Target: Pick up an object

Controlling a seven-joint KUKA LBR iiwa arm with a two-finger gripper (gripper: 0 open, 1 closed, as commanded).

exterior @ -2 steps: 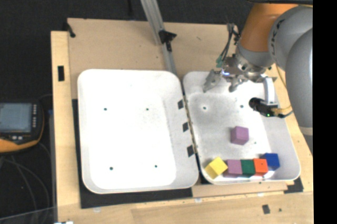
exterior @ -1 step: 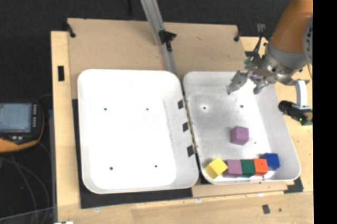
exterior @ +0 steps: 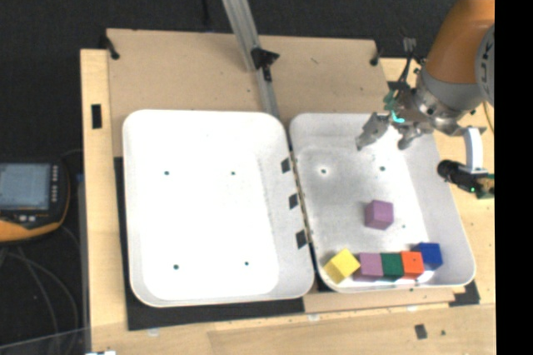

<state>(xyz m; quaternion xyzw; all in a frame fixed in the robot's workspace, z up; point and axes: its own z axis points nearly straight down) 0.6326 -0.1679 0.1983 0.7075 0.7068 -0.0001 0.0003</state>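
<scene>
Right, my jaws [exterior: 388,132] hang spread and empty; I'd descend squarely over the purple cube [exterior: 379,213] at six o'clock.

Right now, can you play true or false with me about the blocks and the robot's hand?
1. The small purple cube sits alone in the middle of the right white bin. True.
2. The robot's hand is holding the purple cube. False: the hand hangs over the far end of the bin, well apart from the cube, with nothing between its fingers.
3. A yellow block lies at the left end of the row along the bin's near edge. True.
4. The blue block lies in the left white bin. False: it is in the right bin, at the right end of the row.
5. The orange block sits beside the green block. True.
</scene>
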